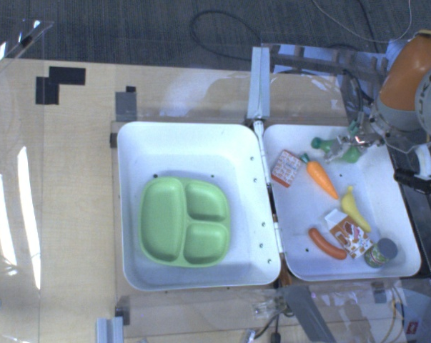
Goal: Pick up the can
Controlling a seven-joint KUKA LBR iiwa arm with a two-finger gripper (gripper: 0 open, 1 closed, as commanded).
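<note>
Arm (pixel 415 77) sits over right bin's (pixel 408 213) far corner, above green clutter. Gripper (pixel 354 140) is blurred; cannot tell its opening or load. Can (pixel 380 252) lies in near corner, probably untouched, well apart.

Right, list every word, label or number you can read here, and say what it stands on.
No text can be read in this view.
Red and white packet: printed marks, too blurred.
Orange and white packet: picture and print, too small.
Can: label unreadable.
Sticker on the frame at lower right: too small.
</note>
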